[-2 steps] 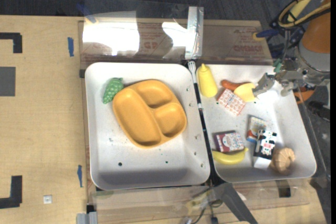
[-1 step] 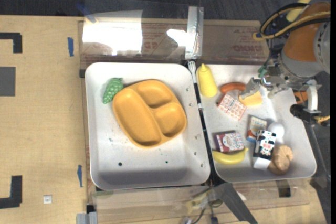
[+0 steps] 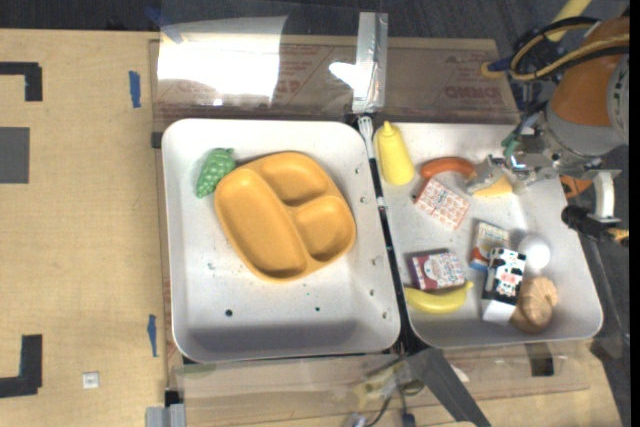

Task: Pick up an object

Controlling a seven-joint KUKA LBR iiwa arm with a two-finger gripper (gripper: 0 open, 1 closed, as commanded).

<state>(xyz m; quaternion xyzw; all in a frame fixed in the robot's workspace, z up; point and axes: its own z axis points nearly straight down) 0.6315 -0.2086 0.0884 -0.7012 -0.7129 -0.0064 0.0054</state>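
Bins side by side: left bin (image 3: 190, 315) holds an orange divided tray (image 3: 285, 212) with a green grape bunch (image 3: 213, 170) touching its upper-left edge. Right bin (image 3: 570, 245) holds a yellow mustard bottle (image 3: 394, 155), banana (image 3: 438, 299), potato (image 3: 536, 303) and cartons. Gripper (image 3: 520, 163) sits at the far right rim, just beside a yellow wedge (image 3: 493, 183); its grip state cannot be determined.

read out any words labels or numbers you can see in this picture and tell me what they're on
Nothing reads clearly.
Brown board behind the bins: faint reddish print, too blurred to read.
Small patterned packet: too small.
Dark box: illegible.
Black-and-white carton: illegible.
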